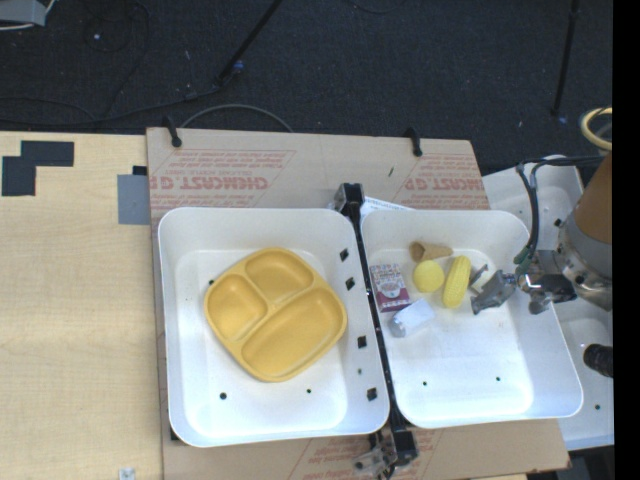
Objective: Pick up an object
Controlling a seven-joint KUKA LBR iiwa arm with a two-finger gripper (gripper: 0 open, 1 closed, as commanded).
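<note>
In the right bin [500, 388] lie a yellow corn cob [457, 280], a yellow ball [428, 276], a small brown piece [430, 252], a small red-and-white box [389, 283] and a white-grey object [410, 318]. My gripper [492, 290] reaches in from the right edge of that bin, low over its floor, just right of the corn cob. Its dark fingers [486, 295] point left toward the cob, with nothing visible between them.
The left bin [190, 388] holds a yellow divided plate [275, 313]. A black divider with clips [365, 318] runs between the bins. Cardboard [300, 173] lies under both bins. Cables and arm hardware [560, 258] crowd the right side.
</note>
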